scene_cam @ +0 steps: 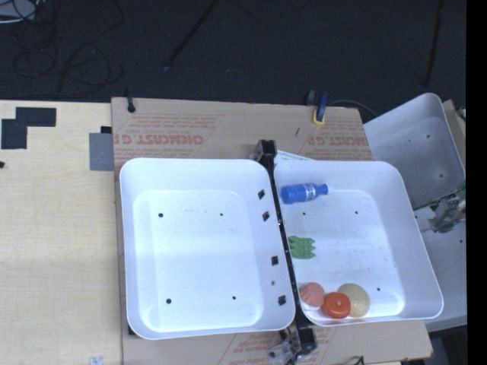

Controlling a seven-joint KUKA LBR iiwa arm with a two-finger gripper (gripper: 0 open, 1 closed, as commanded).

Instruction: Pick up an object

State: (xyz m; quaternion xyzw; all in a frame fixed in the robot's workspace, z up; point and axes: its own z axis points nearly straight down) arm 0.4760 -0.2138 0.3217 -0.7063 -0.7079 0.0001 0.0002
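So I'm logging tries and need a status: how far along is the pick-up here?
Nothing looks done yet. All the things lie in the right bin: the blue bottle near its far left corner, the green toy by the left wall, and the pink ball, red ball and tan ball clustered at the near edge. Nothing is in hand; the whole pick remains.

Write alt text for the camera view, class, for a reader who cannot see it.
Two shallow white bins sit side by side; the right bin holds a blue bottle, a green object and three round items clustered at its near edge: pinkish, red and tan. The left bin adjoins it.
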